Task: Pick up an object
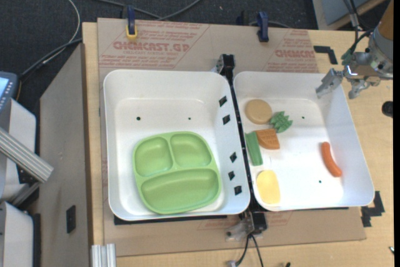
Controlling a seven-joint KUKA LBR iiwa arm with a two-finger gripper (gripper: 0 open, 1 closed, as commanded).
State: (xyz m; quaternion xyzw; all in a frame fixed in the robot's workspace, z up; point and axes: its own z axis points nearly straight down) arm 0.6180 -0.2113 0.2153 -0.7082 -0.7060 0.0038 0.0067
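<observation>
The right bin (350,134) holds several toy foods: a tan round cookie (257,111), a green leafy piece (280,122), an orange wedge (269,139), a green stick (253,148), a yellow piece (267,187) and an orange-red sausage (331,159). My gripper (342,82) hangs at the far right, above the right bin's back right corner, apart from all the foods. Its two fingers are spread with nothing between them.
The left bin (119,103) bears a green divided plate (177,171). Clamps hold the brown board at the back (131,22) (262,27). A black divider (232,128) runs between the bins. Cables cross the dark floor behind.
</observation>
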